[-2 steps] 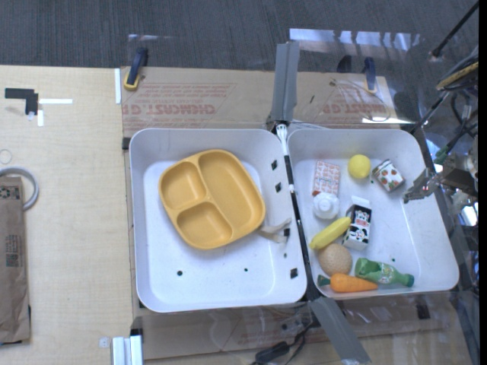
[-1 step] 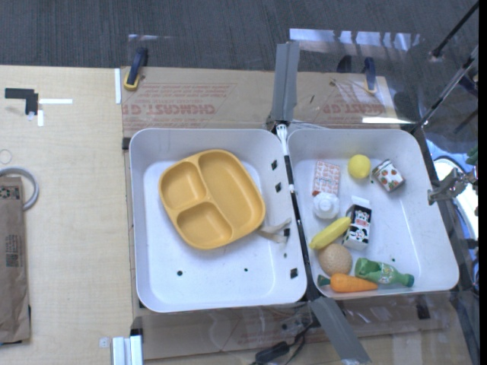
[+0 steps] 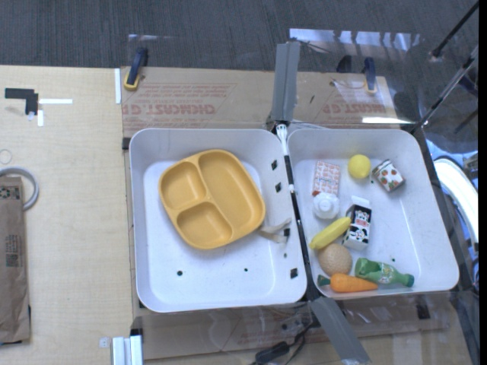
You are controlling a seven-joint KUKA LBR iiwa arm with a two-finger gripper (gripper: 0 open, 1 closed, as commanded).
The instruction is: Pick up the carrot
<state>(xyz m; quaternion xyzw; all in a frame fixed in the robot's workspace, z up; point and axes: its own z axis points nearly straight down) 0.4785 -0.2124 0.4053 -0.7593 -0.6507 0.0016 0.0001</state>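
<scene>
I am reading mirrored red print, roughly "CHEMCAST GP", on the cardboard sheet behind the bins; other labels are staying illegible.

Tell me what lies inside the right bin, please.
The right bin holds a carrot, a green bottle, a banana, a lemon, a milk carton and other small items.

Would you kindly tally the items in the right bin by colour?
Yellow: 2, lemon, banana
Orange: 1, carrot
Green: 1, bottle
Tan: 1, ball
Mostly white: 4, carton, box, packet, cup
Total: 9
</scene>
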